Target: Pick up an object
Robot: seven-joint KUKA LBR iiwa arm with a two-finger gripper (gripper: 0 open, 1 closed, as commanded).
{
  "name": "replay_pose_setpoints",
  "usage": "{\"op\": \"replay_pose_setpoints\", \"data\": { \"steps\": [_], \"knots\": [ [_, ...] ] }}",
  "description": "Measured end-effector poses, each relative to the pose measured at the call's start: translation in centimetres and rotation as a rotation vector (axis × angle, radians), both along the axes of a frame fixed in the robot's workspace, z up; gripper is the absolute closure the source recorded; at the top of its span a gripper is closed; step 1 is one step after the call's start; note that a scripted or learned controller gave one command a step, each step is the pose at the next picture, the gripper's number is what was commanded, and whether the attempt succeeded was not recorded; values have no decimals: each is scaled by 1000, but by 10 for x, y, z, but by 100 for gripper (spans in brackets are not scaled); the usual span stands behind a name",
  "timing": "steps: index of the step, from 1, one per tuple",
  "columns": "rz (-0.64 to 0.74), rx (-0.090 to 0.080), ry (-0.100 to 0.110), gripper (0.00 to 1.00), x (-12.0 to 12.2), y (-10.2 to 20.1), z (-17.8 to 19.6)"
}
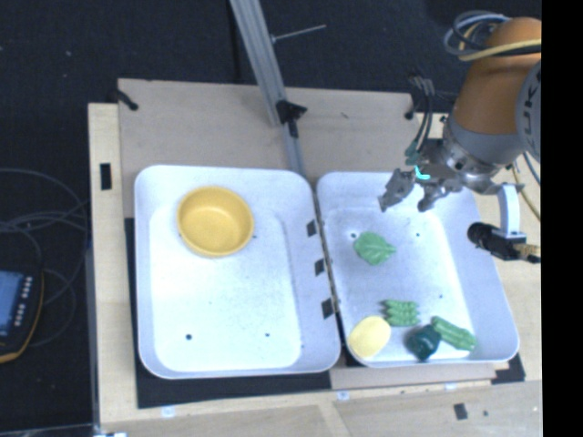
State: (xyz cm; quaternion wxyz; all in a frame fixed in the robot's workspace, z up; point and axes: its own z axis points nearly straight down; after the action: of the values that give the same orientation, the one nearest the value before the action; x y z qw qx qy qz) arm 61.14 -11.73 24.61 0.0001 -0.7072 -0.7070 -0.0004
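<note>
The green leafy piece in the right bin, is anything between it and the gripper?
Nothing visible. The gripper hangs open above the right bin, up and right of the green leafy piece, with bare bin floor between them.

1 fixed camera looks down aslant over both bins [146,271].

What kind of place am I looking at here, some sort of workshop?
Most likely a robotics lab test bench. A grey and orange robot arm reaches over two white bins, toy-like items such as a yellow bowl lie in them, and a handheld control unit sits nearby.
</note>
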Motion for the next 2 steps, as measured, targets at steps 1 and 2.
{"op": "replay_pose_setpoints", "data": {
  "steps": [1, 2],
  "knots": [
    [0, 0, 0, 0, 0, 0, 0],
    [-1, -1, 3, 0, 3, 1, -42]
  ]
}}
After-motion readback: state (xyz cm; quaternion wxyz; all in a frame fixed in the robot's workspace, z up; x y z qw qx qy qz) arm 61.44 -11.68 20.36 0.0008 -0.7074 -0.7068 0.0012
